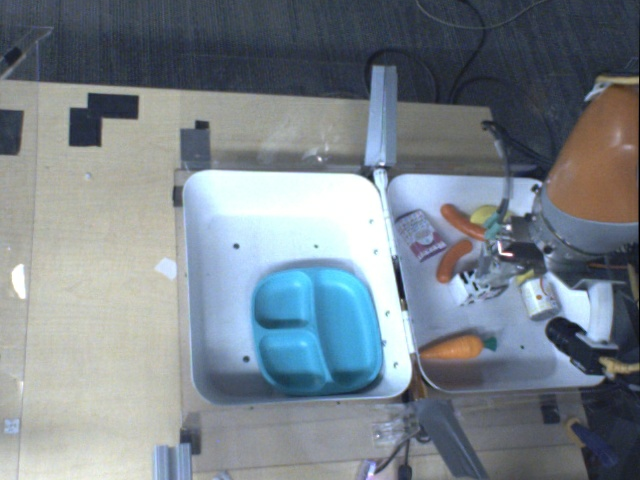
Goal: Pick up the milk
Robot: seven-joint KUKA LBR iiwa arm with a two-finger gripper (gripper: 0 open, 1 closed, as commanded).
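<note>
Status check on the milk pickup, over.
Gripper down in right bin, fingers unclear. Milk carton lying apart, upper left, untouched. Hot dogs lie between.

Bench [100,268]: pale wood top. Two white bins directly on it, touching side by side. Left bin [215,268] left of the grey post [381,118]; right bin [440,373] right of it. Black marks [100,116] far left of the post.

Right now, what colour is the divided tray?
Light blue tray, clearest in the camera view, left bin.
</note>
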